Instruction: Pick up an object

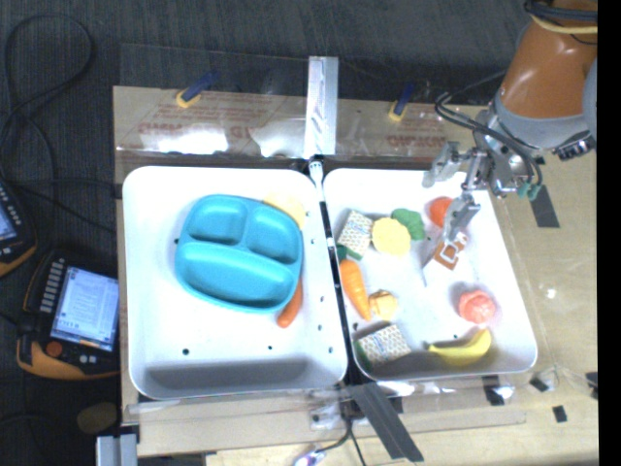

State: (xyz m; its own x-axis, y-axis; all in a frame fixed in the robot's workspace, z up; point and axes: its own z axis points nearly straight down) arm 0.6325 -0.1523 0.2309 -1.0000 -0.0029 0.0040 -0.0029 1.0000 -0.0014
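Here the hand hangs over the right bin, its fingers seemingly apart, beside a small orange-and-white object. No label is legible. A banana lies along the near wall.

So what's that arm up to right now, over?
Tool low in right bin, beside red-white piece. Nothing visibly held. Tomato, banana lie close.
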